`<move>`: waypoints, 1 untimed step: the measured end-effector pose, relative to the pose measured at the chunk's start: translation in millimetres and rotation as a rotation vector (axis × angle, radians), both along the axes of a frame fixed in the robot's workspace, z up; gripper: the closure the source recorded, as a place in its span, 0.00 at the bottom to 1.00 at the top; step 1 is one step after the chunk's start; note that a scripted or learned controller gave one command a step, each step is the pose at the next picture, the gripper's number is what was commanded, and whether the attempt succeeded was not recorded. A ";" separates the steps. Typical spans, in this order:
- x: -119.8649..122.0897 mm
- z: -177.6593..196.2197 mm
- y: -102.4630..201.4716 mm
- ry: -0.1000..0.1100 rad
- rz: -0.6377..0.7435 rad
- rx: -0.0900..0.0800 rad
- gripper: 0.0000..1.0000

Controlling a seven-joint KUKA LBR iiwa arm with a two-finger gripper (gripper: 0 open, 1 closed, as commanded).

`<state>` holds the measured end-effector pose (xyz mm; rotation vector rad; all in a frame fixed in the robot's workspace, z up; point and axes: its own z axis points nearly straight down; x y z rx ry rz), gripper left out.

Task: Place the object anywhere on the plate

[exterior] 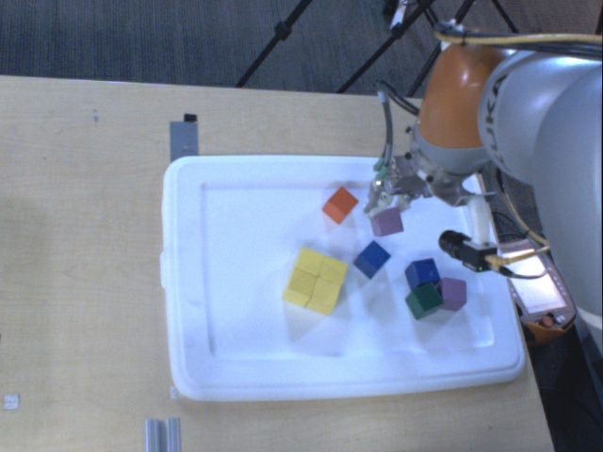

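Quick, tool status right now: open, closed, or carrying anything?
Tool: low over the white bin, directly above the mauve block; whether it grips the block cannot be told.

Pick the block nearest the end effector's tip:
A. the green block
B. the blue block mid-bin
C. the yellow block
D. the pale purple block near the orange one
D: the end effector sits right above the pale purple block, beside the orange block; the yellow, green and mid-bin blue blocks lie farther off.
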<state>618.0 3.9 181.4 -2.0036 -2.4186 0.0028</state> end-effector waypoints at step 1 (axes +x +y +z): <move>-53.1 11.6 70.6 0.000 0.229 0.002 1.00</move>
